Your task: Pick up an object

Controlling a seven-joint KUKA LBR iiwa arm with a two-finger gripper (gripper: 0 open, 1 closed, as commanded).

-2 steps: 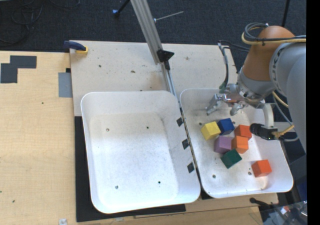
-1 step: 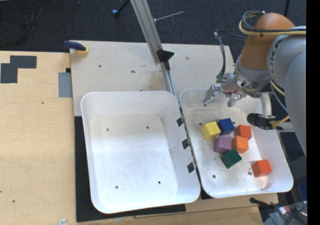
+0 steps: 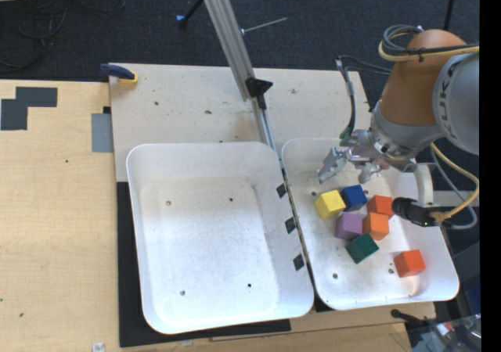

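Several small blocks lie in the right bin: a yellow block, a blue block, a purple block, two orange blocks close together, a dark green block and a separate orange-red block near the front right. My gripper hangs over the back of the right bin, just above and behind the yellow and blue blocks. Its fingers are spread open with nothing between them.
The left bin stands beside the right one, with black clips along the shared edge. A slanted aluminium rail rises behind the bins. A blue-and-yellow clamp sits at the bench's back left corner.
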